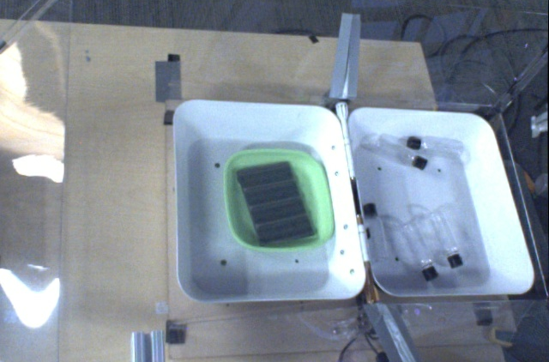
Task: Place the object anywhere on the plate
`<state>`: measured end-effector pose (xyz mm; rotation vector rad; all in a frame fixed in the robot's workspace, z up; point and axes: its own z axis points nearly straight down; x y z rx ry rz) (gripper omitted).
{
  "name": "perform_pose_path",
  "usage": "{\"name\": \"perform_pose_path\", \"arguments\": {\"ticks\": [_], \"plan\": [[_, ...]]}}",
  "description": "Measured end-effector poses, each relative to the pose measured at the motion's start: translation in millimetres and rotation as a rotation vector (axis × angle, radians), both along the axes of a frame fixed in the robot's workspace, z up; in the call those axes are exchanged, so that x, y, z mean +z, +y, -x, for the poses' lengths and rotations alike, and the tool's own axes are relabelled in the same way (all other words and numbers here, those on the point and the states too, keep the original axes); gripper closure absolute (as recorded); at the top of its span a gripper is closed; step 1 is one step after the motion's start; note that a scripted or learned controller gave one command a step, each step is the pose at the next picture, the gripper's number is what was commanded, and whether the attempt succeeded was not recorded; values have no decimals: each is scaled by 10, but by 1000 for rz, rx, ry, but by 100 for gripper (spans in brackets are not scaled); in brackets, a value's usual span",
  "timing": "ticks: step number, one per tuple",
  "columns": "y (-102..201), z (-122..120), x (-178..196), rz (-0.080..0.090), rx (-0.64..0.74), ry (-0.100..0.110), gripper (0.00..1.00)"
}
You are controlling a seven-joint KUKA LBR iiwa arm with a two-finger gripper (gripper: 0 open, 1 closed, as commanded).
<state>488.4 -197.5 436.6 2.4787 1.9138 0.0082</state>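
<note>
The dark ridged block (274, 202) already lies on the green plate (236, 180) in the left bin (193, 180), so the task looks finished; the gripper's state I cannot tell

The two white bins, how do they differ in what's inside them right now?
The left bin holds a green plate with a dark ridged block on it; the right bin holds several clear, black-capped bottles. The left bin's load sits centred; the right bin's is scattered. Both are shallow, white and rounded.
</note>
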Motion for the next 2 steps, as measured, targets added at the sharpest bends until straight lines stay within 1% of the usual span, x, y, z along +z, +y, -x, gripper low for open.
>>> {"name": "perform_pose_path", "arguments": {"ticks": [1,2], "plan": [[-5,-403,2,0,-102,-2,0],[33,-87,-2,-3,-181,2,0]]}}
